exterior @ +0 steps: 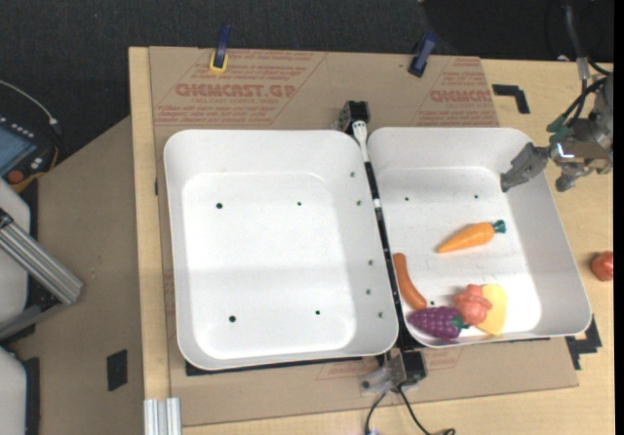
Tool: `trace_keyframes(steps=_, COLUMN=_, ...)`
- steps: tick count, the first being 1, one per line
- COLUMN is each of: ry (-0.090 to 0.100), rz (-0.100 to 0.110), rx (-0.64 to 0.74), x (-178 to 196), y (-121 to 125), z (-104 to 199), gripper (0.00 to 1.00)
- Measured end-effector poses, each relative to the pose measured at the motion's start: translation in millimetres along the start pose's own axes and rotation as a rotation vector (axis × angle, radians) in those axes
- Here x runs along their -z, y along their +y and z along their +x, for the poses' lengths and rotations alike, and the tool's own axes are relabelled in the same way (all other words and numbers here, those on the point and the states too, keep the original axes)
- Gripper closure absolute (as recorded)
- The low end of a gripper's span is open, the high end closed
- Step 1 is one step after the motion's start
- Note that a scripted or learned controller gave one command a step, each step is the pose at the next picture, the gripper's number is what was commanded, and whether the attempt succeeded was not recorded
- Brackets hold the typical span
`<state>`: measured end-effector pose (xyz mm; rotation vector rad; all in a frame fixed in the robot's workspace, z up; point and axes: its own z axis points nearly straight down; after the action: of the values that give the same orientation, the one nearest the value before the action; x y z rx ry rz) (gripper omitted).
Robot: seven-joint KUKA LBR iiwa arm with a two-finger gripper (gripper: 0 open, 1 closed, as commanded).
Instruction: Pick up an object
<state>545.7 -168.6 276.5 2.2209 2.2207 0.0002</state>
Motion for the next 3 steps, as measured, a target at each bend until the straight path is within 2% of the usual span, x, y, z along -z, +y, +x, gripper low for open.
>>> trace_keyframes(steps=1, ry=0.004, rz=0.017, rx=-0.006, x=-138, y=-63, z=-25, gripper=0.0)
trace_keyframes(steps=2, ry=0.008, rz=0.001, rx=0.001, x=-192, y=-66, z=-53, gripper=0.0)
trace_keyframes(steps=3, ry=0.004, rz=0.003, rx=0.003, x=-192, y=-67, z=-22, gripper=0.0)
